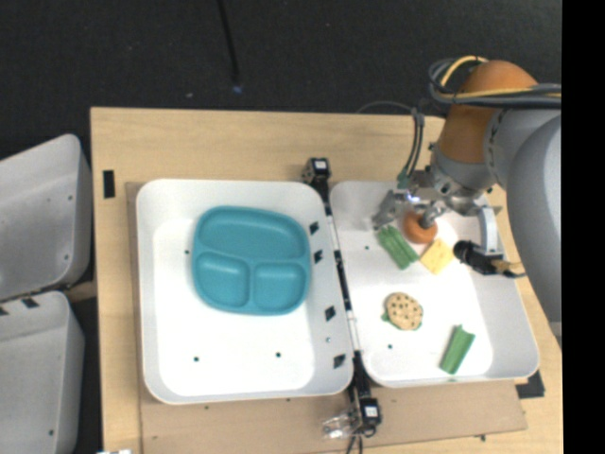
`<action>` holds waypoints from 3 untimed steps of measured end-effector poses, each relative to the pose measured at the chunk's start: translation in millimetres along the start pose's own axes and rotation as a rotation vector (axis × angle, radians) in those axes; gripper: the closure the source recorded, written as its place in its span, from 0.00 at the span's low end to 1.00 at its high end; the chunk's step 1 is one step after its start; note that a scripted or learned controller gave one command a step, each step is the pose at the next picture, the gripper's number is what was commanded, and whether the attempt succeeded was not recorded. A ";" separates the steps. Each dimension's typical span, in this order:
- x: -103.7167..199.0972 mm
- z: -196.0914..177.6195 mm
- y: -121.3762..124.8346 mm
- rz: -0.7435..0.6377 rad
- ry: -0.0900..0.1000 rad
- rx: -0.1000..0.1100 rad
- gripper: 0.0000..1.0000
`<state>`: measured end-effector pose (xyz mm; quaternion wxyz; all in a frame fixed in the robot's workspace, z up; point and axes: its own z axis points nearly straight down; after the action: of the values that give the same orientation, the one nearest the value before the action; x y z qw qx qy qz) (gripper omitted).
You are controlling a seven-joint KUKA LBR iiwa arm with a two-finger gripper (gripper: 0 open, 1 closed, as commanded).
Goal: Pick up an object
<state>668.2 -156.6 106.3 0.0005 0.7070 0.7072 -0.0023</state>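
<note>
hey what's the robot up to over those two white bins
The grey and orange arm reaches in from the right, and its tool is low over the back of the right bin, at a small cluster: an orange round object, a green block and a yellow piece. Whether it has gripped anything cannot be told. A cookie and a second green piece lie nearer the front. The left bin holds a teal divided plate.
</note>
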 end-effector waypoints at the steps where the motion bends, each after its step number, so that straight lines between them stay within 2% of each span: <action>1: -3.3 -13.6 0.8 0.000 -0.006 -0.004 1.00; 2: -9.5 -76.1 -1.8 0.002 0.002 -0.009 1.00; 3: -11.2 -127.7 -0.8 -0.002 0.002 -0.009 1.00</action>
<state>667.7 -167.3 234.1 0.0028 0.7061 0.7081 0.0015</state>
